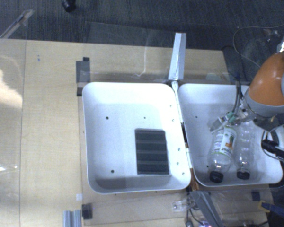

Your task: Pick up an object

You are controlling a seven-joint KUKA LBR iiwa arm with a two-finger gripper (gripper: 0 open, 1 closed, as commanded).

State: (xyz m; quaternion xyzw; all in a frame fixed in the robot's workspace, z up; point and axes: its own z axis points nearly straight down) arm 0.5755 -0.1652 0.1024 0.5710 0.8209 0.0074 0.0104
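Note:
Two clear plastic bottles with black caps lie side by side in the right bin (199, 105), caps pointing to the front. The left bottle (221, 149) carries a white and green label, while the right bottle (244, 150) is plain. My gripper (231, 119) hangs below the orange wrist band, over the bottles' rear ends and close to the labelled one. Nothing is visibly lifted. A black ridged rectangular block (152, 151) lies flat in the left bin (92, 126), towards its front.
The two white bins share a middle wall (182, 131). A grey metal post (177, 56) stands behind that wall. My arm's orange and grey body (270, 86) overhangs the right bin's far right side. Cables (274, 148) trail by the right rim.

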